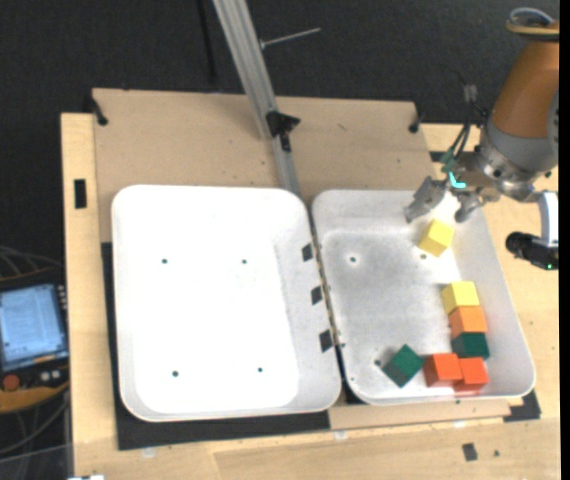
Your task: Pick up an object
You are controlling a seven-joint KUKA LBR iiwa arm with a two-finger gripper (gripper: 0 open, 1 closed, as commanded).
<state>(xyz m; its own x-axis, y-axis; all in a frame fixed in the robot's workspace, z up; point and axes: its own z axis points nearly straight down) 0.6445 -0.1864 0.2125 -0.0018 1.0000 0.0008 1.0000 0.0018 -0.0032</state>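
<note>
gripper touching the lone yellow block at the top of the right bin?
Cannot tell. In the camera view the gripper sits directly above the yellow block, tilted just below the fingertips; no plain contact or gap is visible.

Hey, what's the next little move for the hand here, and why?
Probably lower straight down: the hand hangs open just above the tilted yellow block in the right bin, fingers either side but not around it yet.

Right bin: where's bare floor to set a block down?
Right bin: bare across its left and middle, from the divider side to the yellow block under the gripper. Crowded along the right wall and bottom right corner: stacked blocks, green block.
</note>
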